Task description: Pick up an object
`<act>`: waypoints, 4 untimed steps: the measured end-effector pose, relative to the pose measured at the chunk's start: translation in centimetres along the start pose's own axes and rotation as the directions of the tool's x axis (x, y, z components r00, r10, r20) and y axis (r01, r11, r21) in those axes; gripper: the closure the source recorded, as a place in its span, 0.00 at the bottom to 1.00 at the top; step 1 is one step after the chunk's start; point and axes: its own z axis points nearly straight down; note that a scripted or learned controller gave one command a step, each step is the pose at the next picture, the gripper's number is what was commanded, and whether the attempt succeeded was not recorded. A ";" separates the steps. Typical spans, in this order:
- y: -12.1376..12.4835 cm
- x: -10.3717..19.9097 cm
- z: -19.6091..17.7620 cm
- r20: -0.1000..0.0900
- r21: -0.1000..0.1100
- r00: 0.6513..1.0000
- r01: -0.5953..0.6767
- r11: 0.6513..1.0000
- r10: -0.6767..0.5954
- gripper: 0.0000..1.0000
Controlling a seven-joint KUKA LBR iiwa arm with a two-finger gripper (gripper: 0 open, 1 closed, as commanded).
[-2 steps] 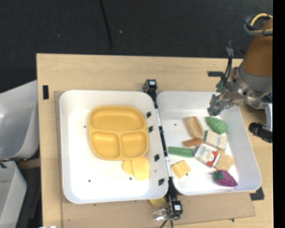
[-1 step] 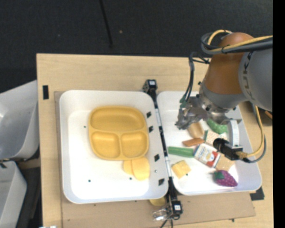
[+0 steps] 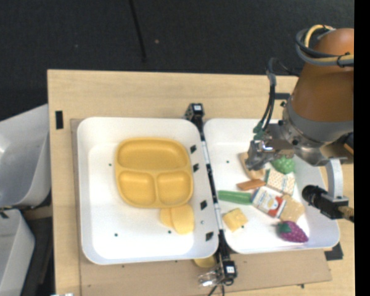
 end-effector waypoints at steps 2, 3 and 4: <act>0.5 -2.6 10.8 -0.001 0.002 1.000 0.001 1.000 -0.001 1.00; 0.3 2.9 5.8 0.000 -0.003 1.000 0.001 1.000 -0.001 1.00; 0.4 2.6 5.0 0.001 0.000 1.000 -0.001 1.000 0.001 1.00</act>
